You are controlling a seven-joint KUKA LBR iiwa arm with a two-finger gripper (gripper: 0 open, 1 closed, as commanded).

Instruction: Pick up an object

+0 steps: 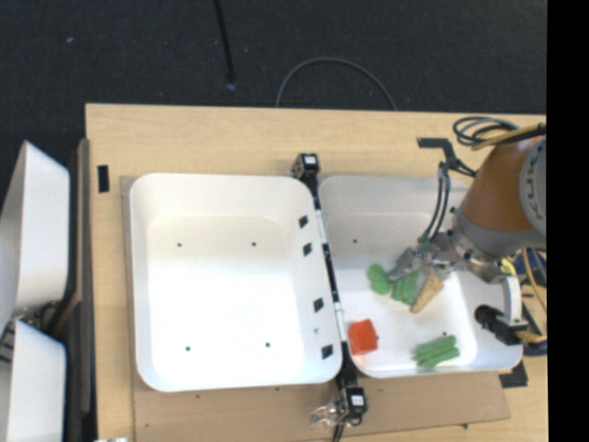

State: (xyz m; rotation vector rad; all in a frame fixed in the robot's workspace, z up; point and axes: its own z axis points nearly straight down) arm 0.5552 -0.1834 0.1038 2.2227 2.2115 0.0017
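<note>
My gripper [416, 267] reaches in from the right, low over the middle of the right bin [386, 205]. Its tip sits right above a green object [391, 284] and touches or nearly touches a tan wedge-shaped piece [427, 293] beside it. I cannot tell whether either piece is between the fingers. An orange-red block [363, 336] lies near the bin's front left corner. A ribbed green object [435, 352] lies near the front edge.
The left bin [225, 279] stands beside the right one, with a black-clipped divider [320, 265] between them. Cables [479, 132] loop at the bench's back right. White boxes [37, 238] stand off the bench's left side.
</note>
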